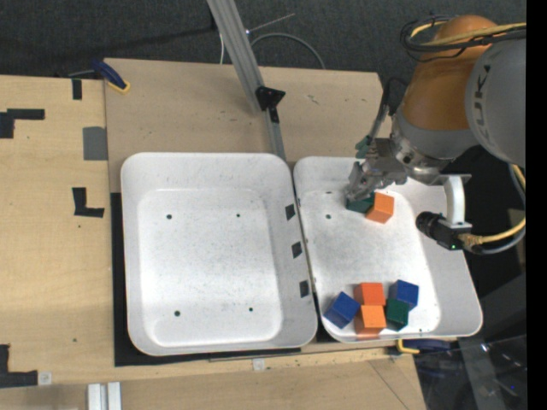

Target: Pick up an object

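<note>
My gripper (pixel 362 188) hangs low over the far part of the right bin (pixel 444 254). Its tip is right at a dark green block (pixel 360 203), which it partly hides. An orange block (pixel 380 207) lies against the green one on its right. At the near end of the same bin sits a cluster of blocks: a blue one (pixel 343 308), two orange ones (pixel 371 293) (pixel 372 317), a green one (pixel 397 314) and another blue one (pixel 406 294).
The left bin (pixel 137 229) stands beside the right one, their rims touching. A slanted metal bar (pixel 244 49) runs down to the gap between the bins. A black cable connector (pixel 436 227) juts from the wrist over the right bin.
</note>
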Available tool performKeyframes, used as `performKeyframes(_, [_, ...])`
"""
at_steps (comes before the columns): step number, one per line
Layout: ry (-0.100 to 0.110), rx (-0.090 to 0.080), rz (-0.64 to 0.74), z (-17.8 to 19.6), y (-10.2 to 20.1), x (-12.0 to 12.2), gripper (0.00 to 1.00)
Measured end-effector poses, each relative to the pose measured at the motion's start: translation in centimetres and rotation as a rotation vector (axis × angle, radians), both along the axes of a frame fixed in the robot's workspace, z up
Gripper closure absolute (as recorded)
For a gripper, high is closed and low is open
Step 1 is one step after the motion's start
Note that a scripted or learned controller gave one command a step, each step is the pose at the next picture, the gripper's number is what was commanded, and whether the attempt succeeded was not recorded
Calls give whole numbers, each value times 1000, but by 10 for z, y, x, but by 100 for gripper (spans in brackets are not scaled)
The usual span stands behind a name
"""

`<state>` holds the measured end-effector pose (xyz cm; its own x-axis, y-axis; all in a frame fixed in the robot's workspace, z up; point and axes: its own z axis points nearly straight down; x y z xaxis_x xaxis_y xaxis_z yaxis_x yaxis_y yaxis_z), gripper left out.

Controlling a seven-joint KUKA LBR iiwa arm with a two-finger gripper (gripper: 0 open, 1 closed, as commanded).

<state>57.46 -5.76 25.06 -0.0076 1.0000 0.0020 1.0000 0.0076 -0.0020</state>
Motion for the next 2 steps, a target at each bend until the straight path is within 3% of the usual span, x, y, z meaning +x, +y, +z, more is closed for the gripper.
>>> performKeyframes(2, [0,-1,-1,-22,97,16,100])
